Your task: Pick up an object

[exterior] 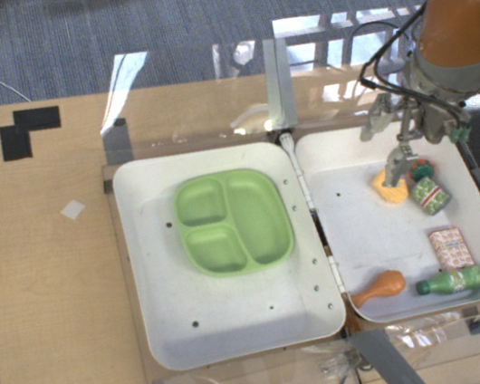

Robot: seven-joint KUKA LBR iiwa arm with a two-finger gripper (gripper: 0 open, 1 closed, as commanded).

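The gripper hangs over the right bin, near its back right corner. Its tips are right over a yellow lump, maybe touching it. I cannot tell if it is open or shut, and nothing can be seen held in it.

Just beside the yellow lump, on its right, lies a small can with a green and white label. The writing on it is too small to read. Nearer the front is a pink and white box, and its print is also too small to read. A green bottle lies on its side by the front right edge. An orange chicken leg lies at the front left edge, close to the wall between the bins.

The middle and left of the right bin are bare white floor with lots of room.

The left bin has a green plate with three parts in its middle, with open room all around it.
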